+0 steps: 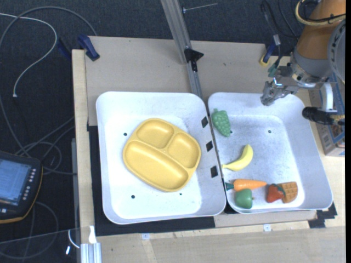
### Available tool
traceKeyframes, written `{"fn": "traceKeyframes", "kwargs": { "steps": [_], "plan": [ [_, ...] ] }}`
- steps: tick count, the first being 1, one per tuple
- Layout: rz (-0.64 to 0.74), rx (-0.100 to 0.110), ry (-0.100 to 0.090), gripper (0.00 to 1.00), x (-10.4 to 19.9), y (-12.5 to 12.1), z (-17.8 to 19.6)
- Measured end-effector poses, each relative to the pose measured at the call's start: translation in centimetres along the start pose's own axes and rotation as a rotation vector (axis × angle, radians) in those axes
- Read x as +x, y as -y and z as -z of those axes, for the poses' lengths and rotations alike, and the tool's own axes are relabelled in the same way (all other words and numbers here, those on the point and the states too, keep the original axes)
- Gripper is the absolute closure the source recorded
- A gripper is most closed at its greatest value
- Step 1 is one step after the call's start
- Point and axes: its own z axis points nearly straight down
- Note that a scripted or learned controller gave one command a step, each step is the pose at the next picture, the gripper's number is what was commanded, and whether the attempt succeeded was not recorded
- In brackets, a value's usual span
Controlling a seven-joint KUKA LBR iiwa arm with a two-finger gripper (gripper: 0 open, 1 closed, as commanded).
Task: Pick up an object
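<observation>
At one o'clock over the right bin (307, 147), the gripper (270, 96) hovers; whether its pincer is apart or together, I cannot tell. Banana (241, 158) lies mid-bin, carrot (248, 184) at six o'clock.

1. Arm (321, 32) enters from the upper right corner of the camera view; grey body, orange band above the wrist.
2. Wrist angled down and toward the left of the view, tapering to the gripper.
3. Gripper (270, 95) at the far end of the arm, low, near the upper right of the frame.
4. Jaws small and dark against the background; nothing visible between them.
</observation>
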Motion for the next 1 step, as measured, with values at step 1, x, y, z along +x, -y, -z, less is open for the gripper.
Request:
{"fn": "traceKeyframes", "kwargs": {
  "steps": [1],
  "plan": [
    [0.001,-0.002,0.0,1.0,-0.01,-0.33,6.67]
  ]
}}
